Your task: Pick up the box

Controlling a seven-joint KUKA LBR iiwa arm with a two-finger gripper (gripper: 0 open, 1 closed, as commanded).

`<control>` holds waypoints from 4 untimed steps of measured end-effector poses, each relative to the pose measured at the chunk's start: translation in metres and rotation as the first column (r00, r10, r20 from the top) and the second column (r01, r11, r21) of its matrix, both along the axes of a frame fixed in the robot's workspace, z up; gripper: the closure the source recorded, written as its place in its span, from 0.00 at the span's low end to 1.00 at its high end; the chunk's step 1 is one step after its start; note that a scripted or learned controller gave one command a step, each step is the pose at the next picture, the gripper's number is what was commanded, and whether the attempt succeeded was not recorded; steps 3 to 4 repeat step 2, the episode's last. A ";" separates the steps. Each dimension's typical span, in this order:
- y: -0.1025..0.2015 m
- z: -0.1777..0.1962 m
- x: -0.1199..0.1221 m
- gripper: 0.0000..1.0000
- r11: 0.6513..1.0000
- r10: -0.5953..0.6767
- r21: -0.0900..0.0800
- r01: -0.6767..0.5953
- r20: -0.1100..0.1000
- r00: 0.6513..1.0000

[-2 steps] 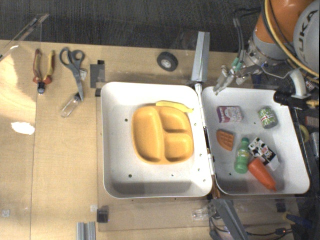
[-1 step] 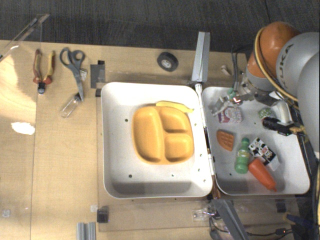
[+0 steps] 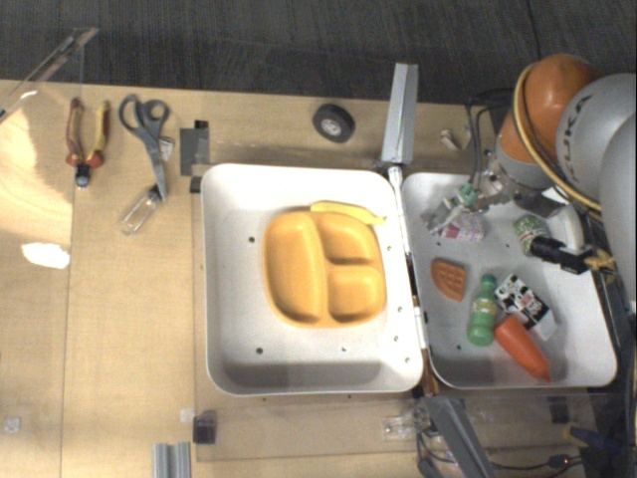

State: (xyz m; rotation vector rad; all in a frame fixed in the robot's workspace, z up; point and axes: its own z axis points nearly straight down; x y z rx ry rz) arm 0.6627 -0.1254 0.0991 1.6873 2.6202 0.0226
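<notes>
Two white bins side by side on the bench. Left bin (image 3: pixel 229 357) holds a yellow divided tray (image 3: pixel 323 267), upside-looking, with a yellow strip at its far edge. Right bin (image 3: pixel 587 366) holds the clutter: an orange ridged piece (image 3: pixel 449 278), a green bottle (image 3: pixel 483 310), a carrot (image 3: pixel 523 348), a small green can (image 3: pixel 529 229), and the box (image 3: pixel 524 299), black-and-white patterned, lying between the bottle and the carrot, toward the near right.

The arm (image 3: pixel 587 118) reaches in from the right, over the far part of the right bin. The gripper (image 3: pixel 468 200) sits low over a crumpled pink-white packet (image 3: pixel 460 227) at the far left of that bin; how wide it stands, or whether it has anything, I cannot tell from this blur.

Step, as I judge it: approach only, box not yet picked. The gripper is well apart from the box. Next move calls for shifting nearward and right, lining up over the box, avoiding bottle and carrot, which crowd it
</notes>
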 end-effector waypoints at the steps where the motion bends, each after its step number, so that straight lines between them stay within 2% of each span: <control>1: 0.000 0.001 -0.004 1.00 1.000 0.001 0.001 -0.001 -0.013 1.000; 2: 0.069 0.107 0.008 1.00 0.999 -0.040 0.002 0.040 -0.020 0.999; 4: 0.069 0.107 0.008 1.00 0.999 -0.040 0.002 0.040 -0.020 0.999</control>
